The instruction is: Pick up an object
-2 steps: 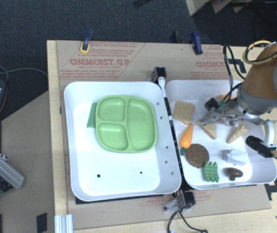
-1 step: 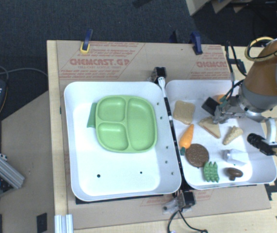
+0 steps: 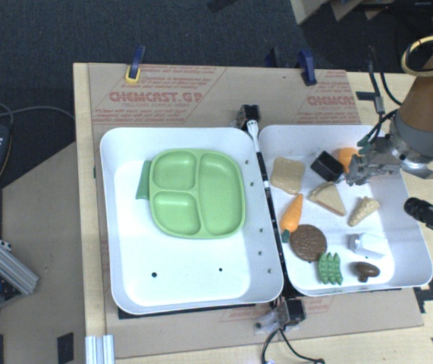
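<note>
Lettering "CHEMCAST" (image 3: 154, 96) marks the brown board; end effector (image 3: 359, 171) grip state cannot be told, above right bin (image 3: 421, 268).

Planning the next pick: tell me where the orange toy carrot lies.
The orange toy carrot lies in the right white bin near its left wall, below the beige bread slice and just above the round brown cookie.

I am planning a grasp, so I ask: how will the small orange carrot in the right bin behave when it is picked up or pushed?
The small orange carrot tapers toward one end, so a push would probably swing it round rather than slide it straight. It looks like moulded plastic: probably stiff and light. Its rounded sides may slip from the jaws.
</note>
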### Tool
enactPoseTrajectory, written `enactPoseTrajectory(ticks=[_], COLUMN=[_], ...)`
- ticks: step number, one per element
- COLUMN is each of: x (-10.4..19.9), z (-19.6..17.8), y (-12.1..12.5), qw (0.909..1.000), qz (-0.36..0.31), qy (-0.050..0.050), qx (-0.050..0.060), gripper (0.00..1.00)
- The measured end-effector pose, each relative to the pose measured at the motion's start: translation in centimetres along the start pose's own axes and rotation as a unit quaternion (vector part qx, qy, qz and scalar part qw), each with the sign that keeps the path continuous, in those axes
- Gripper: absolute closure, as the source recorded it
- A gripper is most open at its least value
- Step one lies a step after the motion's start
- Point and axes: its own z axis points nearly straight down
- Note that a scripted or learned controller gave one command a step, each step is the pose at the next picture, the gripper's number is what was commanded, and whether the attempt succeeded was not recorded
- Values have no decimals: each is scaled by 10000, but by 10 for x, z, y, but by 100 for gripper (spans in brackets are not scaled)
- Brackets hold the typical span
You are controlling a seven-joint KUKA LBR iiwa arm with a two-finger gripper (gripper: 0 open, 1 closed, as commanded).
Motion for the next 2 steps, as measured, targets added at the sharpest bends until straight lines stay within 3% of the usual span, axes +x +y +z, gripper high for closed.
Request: enactPoseTrajectory(ticks=[1, 2], x=[-3, -3], z=[-64, -61], y=[4, 5], qw=[10000, 10000], qz=[-2, -2], qy=[-5, 4], qx=[-14, 19], gripper=[100, 100])
